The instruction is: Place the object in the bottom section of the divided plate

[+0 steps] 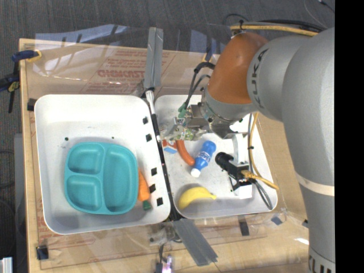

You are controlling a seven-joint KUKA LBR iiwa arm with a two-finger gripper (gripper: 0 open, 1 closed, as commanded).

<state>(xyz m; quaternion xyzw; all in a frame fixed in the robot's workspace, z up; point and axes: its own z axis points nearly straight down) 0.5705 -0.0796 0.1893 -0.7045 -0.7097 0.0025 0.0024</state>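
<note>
A: Right bin [267, 201] held a banana [195, 197], blue bottle [203, 156], orange carrot [183, 151] — arm's wrist covered the gripper [181, 131].

B: Turquoise divided plate [101, 177] sat in left bin [51, 129], another carrot [143, 187] beside it. Grip state unclear.

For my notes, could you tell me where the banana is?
The banana lies in the right bin, near its front edge, below the blue bottle.

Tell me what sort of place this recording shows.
Likely a robotics lab bench set up for pick-and-place trials: a KUKA arm over two white bins, toy food such as a banana, and a teal divided plate.
</note>
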